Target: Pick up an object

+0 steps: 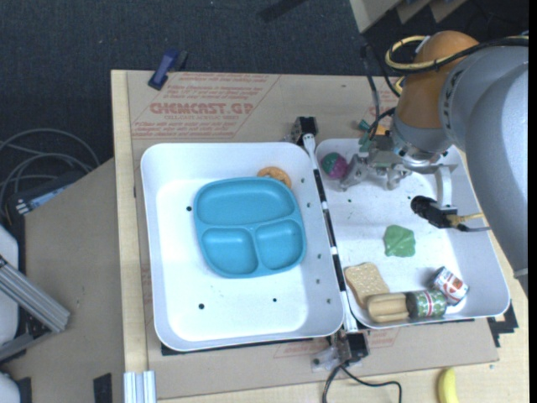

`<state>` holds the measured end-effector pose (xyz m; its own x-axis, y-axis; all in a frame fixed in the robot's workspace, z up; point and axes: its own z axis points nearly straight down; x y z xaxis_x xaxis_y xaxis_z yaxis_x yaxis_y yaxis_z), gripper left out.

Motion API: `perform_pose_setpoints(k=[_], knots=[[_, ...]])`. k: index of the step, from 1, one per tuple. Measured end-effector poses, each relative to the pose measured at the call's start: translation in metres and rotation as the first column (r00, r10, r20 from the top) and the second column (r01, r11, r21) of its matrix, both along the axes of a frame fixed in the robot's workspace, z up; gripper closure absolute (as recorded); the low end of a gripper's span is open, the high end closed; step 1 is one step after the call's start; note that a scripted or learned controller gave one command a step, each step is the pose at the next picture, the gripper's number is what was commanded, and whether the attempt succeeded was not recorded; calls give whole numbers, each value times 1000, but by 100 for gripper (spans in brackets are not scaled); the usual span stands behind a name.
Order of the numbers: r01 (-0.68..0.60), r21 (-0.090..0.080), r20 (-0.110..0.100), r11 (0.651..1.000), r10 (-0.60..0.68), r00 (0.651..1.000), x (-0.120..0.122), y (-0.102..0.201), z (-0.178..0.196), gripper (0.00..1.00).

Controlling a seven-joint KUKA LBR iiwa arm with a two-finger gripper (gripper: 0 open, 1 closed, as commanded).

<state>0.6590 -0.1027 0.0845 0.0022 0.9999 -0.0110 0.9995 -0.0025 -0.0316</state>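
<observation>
Objects lie scattered in the right bin (482, 263): a pink-and-green toy (335, 165) at the far corner beside your end effector (375, 175), a green lump (400, 241) mid-bin, and a cracker (364, 278), a bread roll (385, 306) and a can (430, 302) crowded at the near edge. You risk closing on nothing, or nudging the toy against the bin wall, since it sits tight in the corner. Whether the end effector is spread or closed I cannot tell; the arm's bulk hides it.
</observation>
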Motion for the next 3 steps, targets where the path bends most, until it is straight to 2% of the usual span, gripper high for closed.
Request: perform_pose_setpoints(k=[1,2,3], knots=[[-2,5,1,1000,2,1000,0,-6,-4,0],[0,2,29,1000,0,1000,7,3,1,0],[0,10,30,1000,-1,1000,-97,-50,0,0]])
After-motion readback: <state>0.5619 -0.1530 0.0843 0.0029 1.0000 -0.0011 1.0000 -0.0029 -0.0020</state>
